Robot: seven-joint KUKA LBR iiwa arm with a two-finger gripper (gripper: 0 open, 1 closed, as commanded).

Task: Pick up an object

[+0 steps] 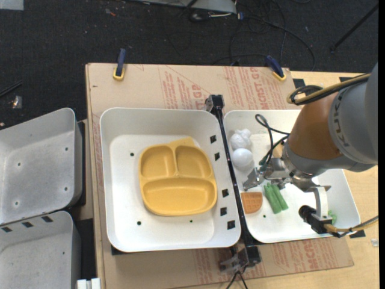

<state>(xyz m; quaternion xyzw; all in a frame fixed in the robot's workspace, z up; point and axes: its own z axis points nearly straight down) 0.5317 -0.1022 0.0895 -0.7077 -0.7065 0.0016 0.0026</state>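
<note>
Gripper (264,174) low in the right bin (343,212), finger state impossible to tell, just above a green block (276,198) near the bin's front-left corner: likely light, stiff, best pinched across its narrow sides.

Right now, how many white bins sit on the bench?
2: the left bin holds a yellow divided tray; the right bin holds small objects under the arm, which may hide others.

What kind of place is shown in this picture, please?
Probably a robotics lab test bench: a grey robot arm reaches over two white bins on clamped cardboard, with cables on the dark floor.
</note>
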